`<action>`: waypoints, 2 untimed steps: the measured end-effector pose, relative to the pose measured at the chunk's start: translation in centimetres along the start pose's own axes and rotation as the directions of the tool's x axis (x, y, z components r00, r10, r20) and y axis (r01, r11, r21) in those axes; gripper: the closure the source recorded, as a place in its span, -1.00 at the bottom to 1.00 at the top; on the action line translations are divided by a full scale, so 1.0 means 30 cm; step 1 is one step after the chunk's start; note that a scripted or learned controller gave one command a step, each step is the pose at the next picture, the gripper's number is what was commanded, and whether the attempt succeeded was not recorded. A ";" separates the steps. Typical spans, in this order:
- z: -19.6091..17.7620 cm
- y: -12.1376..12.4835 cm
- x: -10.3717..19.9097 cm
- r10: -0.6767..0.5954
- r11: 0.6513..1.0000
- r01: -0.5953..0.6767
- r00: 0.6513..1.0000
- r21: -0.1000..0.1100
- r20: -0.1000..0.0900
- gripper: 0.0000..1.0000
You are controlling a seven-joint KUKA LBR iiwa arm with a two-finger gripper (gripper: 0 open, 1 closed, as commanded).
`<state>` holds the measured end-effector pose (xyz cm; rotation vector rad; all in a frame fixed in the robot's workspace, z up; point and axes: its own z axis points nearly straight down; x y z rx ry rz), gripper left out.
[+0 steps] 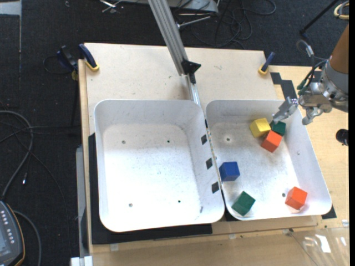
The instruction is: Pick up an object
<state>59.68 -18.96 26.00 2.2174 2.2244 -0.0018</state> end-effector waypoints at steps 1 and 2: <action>-0.419 0.007 -0.010 0.000 1.000 0.000 1.000 -0.010 0.003 -1.00; -0.118 -0.168 0.079 0.004 1.000 -0.004 1.000 0.010 -0.004 -1.00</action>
